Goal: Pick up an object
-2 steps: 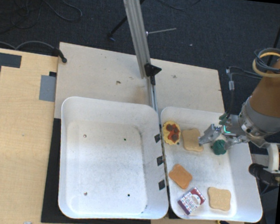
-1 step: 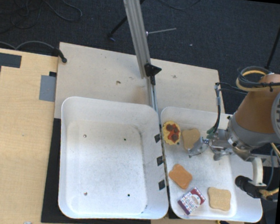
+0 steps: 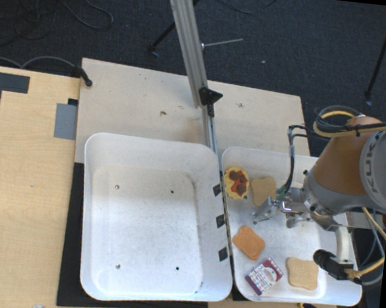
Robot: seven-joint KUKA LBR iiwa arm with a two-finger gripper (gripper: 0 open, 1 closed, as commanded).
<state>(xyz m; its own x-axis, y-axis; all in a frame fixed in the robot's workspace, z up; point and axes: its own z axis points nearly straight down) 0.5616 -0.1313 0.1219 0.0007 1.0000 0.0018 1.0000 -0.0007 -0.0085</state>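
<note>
Hanging low over the right bin (image 3: pixel 343 295), the gripper (image 3: pixel 264 213) is seen at centre right of the frame, its metal fingers pointed toward the left; whether they are spread or pressed together cannot be told, and nothing is seen between them. Just above the gripper, at the upper part of the bin, a tan slice (image 3: pixel 263 188) is laid beside a pizza-like piece (image 3: pixel 236 182) with red topping. Just below the gripper an orange piece (image 3: pixel 248 242) is found, near enough to be judged a likely target, though the choice cannot be confirmed. Lower still, near the bottom rim, a small purple packet (image 3: pixel 264 276) and a pale bread slice (image 3: pixel 302 273) are set apart from each other. All the objects are gathered in the right bin, presumably so that a pick can be made from it. The left bin (image 3: pixel 100 173) is placed alongside, presumably as the receiving side.
</note>
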